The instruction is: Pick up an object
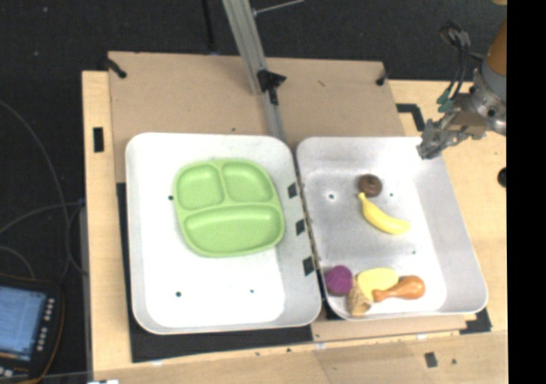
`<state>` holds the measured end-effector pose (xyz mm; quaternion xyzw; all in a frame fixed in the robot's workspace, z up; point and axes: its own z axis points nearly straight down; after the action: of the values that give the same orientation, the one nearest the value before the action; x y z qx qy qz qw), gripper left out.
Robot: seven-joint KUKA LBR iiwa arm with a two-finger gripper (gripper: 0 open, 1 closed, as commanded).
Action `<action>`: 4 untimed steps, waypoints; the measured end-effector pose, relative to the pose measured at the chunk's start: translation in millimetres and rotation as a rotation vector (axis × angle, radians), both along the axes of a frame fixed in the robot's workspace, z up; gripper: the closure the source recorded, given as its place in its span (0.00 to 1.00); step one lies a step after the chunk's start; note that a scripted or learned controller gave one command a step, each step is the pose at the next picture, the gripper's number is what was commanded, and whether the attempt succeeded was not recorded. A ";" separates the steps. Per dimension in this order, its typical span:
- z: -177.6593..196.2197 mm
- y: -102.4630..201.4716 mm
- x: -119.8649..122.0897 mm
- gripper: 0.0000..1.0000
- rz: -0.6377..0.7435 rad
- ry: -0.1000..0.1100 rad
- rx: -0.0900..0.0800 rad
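Note:
The right bin (444, 229) holds several small toy foods. A brown round piece (369, 184) lies near its middle, with a yellow banana (383, 218) just below it. At the bin's near edge sit a purple piece (339, 278), a pale yellow piece (376, 278) and an orange-brown drumstick shape (402, 289). My gripper (429, 145) hangs over the far right corner of that bin, up and to the right of the brown piece and apart from every object. I see nothing held in it.
A green divided plate (229, 207) lies in the left bin (153, 288). A slanted metal pole (247, 41) rises from the back of the bench between the bins. The arm's wrist (490, 92) stands at the right edge.

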<state>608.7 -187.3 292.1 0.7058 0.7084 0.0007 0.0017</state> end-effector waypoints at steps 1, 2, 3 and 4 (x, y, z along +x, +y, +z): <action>2.4 52.3 -15.0 1.00 0.003 0.002 0.002; -0.6 111.2 -27.2 1.00 0.003 0.002 0.002; -0.5 161.8 -38.1 1.00 0.004 0.002 0.003; -4.6 208.2 -51.0 1.00 0.003 0.003 0.002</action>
<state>557.7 20.9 287.5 0.7046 0.7096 0.0005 -0.0003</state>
